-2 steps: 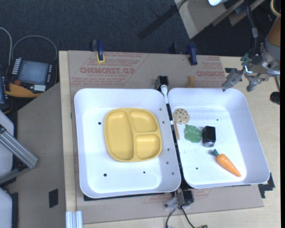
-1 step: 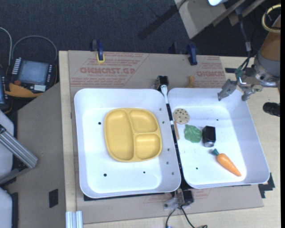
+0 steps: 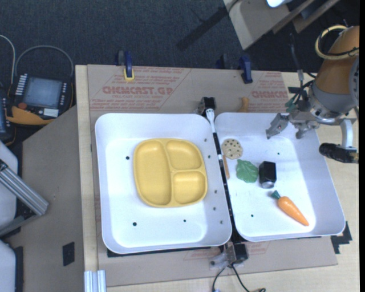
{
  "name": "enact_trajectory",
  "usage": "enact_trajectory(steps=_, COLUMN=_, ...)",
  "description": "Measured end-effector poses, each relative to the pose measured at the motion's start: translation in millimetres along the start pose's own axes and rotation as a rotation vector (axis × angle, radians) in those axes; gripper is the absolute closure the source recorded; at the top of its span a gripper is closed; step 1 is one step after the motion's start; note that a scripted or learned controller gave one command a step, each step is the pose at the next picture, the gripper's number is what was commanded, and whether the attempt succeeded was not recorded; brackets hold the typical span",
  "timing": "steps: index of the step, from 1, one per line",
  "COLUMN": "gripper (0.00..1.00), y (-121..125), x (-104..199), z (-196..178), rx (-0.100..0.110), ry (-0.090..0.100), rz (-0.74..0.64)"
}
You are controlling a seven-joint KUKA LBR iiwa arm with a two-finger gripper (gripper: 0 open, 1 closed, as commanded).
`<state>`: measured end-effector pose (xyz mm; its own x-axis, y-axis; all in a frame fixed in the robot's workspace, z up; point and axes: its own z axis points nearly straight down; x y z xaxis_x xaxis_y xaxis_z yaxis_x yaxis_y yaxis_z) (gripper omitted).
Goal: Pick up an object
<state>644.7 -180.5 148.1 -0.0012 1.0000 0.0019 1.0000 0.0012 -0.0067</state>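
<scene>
In the right shallow white plastic bin [image 3: 319,222] lie 4 light, rigid toys, the small black block [image 3: 267,174] best pinched across its flat sides, while the grey two-finger gripper [image 3: 288,126] hovers far-right, jaws spread, holding nothing

Bright, even light falls from overhead, and the two white bins [image 3: 114,188] glare almost to pure white, losing surface detail. A blown-out patch of light [image 3: 278,3] sits at the top edge. Shadows are short and soft: a faint one under the carrot [image 3: 292,209], another inside the yellow divided plate [image 3: 170,171]. The dark floor at the top stays dim. Focus is fair in the middle; the gripper [image 3: 288,128] and fine print on the cardboard look slightly soft and grainy
</scene>
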Motion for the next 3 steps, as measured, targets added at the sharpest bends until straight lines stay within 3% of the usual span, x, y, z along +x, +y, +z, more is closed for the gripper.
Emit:
enact_trajectory(steps=1, gripper=0.0, y=6.6, x=7.8, z=54.9, rx=0.0, ry=0.0, rz=0.0)
enact_trajectory(steps=2, gripper=1.0, y=8.4, x=7.1, z=39.6, rx=-0.008, ry=-0.003, rz=-0.001)
enact_trajectory(steps=3, gripper=1.0, y=10.4, x=13.0, z=-6.1, rx=-0.014, ry=-0.004, rz=-0.001)
